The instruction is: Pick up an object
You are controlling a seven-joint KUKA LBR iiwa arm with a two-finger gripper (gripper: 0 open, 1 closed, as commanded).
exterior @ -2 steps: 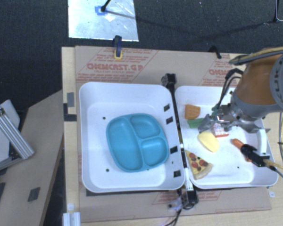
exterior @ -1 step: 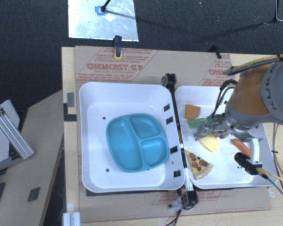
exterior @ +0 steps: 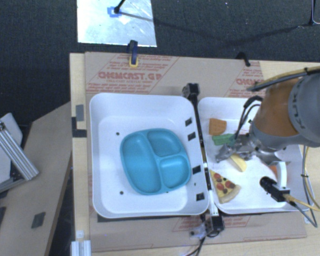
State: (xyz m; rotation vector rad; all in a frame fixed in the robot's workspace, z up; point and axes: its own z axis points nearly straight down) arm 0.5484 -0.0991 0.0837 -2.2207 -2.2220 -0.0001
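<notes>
— Fingers (exterior: 230, 152) are down in the right bin (exterior: 250, 204); spread or pinched, I cannot tell. Yellow wedge (exterior: 238, 162) touches them.

— It looks light, stiff and slick; I'd grip its flat sides.

— Green piece (exterior: 222, 139) sits just beyond them. Arm (exterior: 288, 113) leans in steeply, wrist bent down.

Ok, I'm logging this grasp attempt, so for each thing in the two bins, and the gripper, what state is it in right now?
Blue divided plate: flat in the left bin, compartments bare.
Toy pizza slice: flat in the right bin, near the divider.
Orange piece: lying flat, apart from the gripper.
Green piece: lying beside the gripper.
Yellow wedge: lying just below the gripper.
Gripper: down in the right bin, grip unclear.
</notes>
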